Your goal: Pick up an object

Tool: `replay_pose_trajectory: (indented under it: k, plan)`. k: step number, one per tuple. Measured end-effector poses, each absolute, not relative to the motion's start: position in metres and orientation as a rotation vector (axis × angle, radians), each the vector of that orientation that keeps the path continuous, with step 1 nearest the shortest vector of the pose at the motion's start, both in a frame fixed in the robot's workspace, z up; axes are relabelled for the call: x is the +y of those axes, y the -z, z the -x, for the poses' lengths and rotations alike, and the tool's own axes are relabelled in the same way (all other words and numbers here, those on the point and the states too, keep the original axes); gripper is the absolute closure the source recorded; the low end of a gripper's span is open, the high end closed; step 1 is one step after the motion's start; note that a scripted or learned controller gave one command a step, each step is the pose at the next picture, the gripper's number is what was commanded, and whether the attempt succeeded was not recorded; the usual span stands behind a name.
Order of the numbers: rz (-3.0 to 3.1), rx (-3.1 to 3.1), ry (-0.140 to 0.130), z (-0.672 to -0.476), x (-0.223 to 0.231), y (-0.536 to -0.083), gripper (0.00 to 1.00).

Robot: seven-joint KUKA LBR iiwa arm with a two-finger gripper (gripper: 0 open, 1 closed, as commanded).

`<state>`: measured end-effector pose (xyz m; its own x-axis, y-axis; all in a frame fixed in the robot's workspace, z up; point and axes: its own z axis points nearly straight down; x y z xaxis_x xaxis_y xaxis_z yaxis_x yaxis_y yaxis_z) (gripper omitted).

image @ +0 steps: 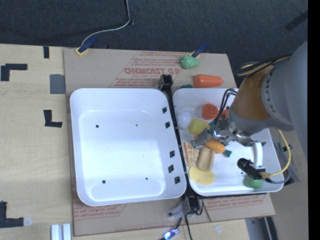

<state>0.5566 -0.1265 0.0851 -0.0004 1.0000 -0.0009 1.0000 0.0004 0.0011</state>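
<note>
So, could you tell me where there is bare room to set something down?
The left bin is bare wall to wall. The right bin is crowded: toys sit packed around the gripper, with small gaps near its right wall.

A robotics lab: white bins (80, 104) on taped cardboard (145, 71) (loose cables (125, 14) trailing nearby).

Overhead view of two white bins on a cardboard sheet (150, 69). The left bin (120, 144) adjoins the right bin (270, 186), where the gripper (212, 136) sits among a tan cylinder (205, 159), a yellow disc (201, 176) and an orange piece (216, 146). An orange carrot (207, 80) lies on the sheet.
</note>
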Motion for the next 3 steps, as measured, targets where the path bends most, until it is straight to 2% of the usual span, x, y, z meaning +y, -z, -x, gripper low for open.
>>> replay_pose_trajectory:
  k: [3]
  plan:
    - [-2.220,2.221,0.000,-0.5566,-0.1265,-0.0851,0.00]
